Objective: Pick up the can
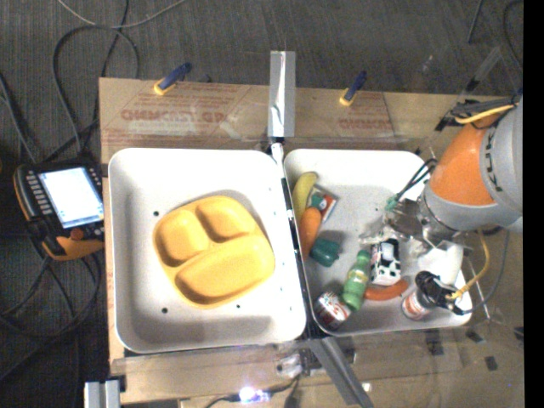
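The can (pixel 331 308), red and silver, lies on its side at the front left corner of the right bin (pixel 357 164). Right beside it stands a green bottle (pixel 357 283), leaning towards the can. My gripper (pixel 382 235) hangs low over the middle of the right bin, up and to the right of the can and about a hand's width from it. It sits just above a black-and-white patterned item (pixel 388 263). The arm's orange band (pixel 463 172) and grey wrist cover the bin's right side.
The right bin also holds a banana (pixel 303 189), a carrot (pixel 309 226), a teal block (pixel 325 250), an orange sausage-like piece (pixel 384 292) and a small red-and-white round item (pixel 414 306). A yellow divided plate (pixel 214 249) lies in the left bin (pixel 127 228).
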